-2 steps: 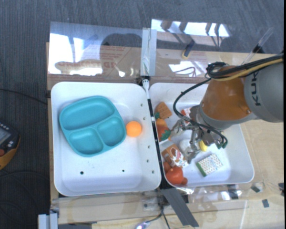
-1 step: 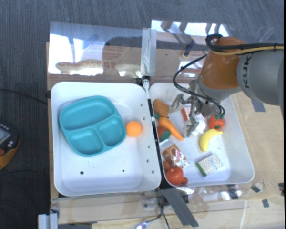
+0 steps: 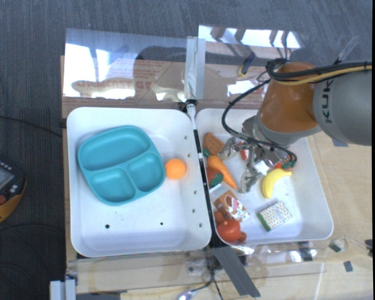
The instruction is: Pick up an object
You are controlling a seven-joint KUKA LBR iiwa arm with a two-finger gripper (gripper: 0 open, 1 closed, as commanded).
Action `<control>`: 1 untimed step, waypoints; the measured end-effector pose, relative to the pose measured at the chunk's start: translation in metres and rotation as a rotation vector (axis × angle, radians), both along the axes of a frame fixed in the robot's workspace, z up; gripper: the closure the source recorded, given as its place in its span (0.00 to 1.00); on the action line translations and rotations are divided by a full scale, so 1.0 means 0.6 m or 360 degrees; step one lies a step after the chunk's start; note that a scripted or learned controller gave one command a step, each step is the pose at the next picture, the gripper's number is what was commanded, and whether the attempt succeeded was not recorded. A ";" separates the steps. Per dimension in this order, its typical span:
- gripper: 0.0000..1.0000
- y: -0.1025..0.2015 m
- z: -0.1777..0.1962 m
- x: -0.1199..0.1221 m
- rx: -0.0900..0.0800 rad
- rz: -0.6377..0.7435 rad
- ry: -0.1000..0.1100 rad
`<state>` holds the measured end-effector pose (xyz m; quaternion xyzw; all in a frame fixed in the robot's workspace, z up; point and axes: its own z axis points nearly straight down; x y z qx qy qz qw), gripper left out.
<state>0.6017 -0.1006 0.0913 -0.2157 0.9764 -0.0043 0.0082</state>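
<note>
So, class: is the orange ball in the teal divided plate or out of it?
Out. The orange ball lies on the left bin's floor, touching the plate's right rim.

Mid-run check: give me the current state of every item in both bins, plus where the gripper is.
Teal divided plate: flat in left bin, nothing on it.
Orange ball: loose in left bin, beside the plate.
Carrot: lying in right bin by the divider.
Banana: lying in right bin, just beside the gripper.
Patterned block: lying loose, right bin.
Red toy: at right bin's front edge.
Gripper: low over right bin.
</note>
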 end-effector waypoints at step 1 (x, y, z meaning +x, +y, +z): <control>0.00 -0.029 0.000 -0.061 0.0003 0.0015 0.0004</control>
